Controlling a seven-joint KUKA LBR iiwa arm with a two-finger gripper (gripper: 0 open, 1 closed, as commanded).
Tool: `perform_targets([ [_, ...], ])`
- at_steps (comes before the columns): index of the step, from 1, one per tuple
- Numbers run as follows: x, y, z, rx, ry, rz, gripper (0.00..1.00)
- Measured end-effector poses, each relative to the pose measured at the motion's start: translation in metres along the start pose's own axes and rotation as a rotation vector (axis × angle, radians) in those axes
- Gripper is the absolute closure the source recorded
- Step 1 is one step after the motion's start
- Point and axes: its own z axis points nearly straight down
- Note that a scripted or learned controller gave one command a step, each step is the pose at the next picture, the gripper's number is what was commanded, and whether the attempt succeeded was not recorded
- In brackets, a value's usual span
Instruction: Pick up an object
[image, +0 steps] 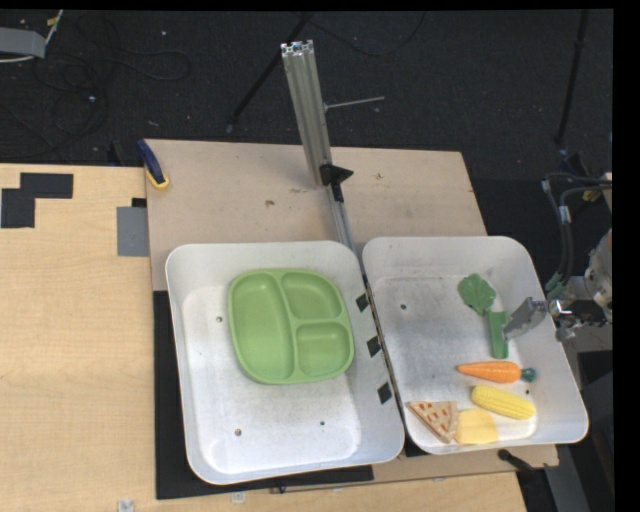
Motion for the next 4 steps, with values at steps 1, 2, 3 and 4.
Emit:
perform_targets([
  [1,0.000,0.002,-0.006,-0.012,-0.003,-0.003,0.00],
  [2,0.004,0.005,0.038,-0.006,-0.001,-0.003,0.00],
  [3,0.004,0.006,0.103,-0.004,0.000,-0.002,0.00],
  [4,0.004,0.008,0.149,-0.013,-0.001,-0.002,0.00],
])
